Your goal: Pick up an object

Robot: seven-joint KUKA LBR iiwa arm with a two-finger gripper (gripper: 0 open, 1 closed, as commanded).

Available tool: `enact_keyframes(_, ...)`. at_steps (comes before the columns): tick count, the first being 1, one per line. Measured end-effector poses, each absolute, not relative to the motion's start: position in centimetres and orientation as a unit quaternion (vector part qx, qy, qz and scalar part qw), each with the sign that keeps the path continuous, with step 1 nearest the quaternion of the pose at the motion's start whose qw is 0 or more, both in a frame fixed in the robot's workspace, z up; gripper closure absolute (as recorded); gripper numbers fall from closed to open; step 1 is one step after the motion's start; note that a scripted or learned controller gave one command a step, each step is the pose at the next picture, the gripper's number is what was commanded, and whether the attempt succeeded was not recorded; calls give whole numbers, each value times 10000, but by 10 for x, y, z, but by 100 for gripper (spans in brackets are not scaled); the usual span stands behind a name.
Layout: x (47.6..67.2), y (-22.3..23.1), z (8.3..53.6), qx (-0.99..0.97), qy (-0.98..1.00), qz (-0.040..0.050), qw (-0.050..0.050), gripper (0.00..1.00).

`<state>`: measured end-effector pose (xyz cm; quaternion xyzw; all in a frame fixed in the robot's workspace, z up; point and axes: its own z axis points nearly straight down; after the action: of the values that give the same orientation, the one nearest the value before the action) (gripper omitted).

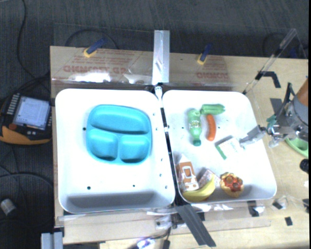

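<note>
Two-finger gripper (247, 138) at right bin's (259, 188) 3 o'clock edge, finger state indeterminable; flat white-green card (227, 147) just beside at 8 o'clock, long axis 2–8.

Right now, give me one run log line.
gripper: over right bin, near green-and-white card | banana: untouched | pick: not done

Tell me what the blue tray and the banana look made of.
Blue tray: likely moulded plastic, one uniform colour, three rounded compartments, soft sheen. Banana: even yellow and smooth, could be real or a plastic toy; too small to tell.
</note>
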<state>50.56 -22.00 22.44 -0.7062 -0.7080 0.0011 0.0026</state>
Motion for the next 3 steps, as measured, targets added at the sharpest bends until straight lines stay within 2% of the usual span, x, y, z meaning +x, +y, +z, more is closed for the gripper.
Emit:
enact_keyframes(1, 538, -181, 162, -6389, -7693, 14, 26, 0)
enact_keyframes(2, 590, -158, 89, -6751, -7377, -20, -61, 0)
enact_keyframes(3, 510, -135, 90, -5873, -8093, -25, -76, 0)
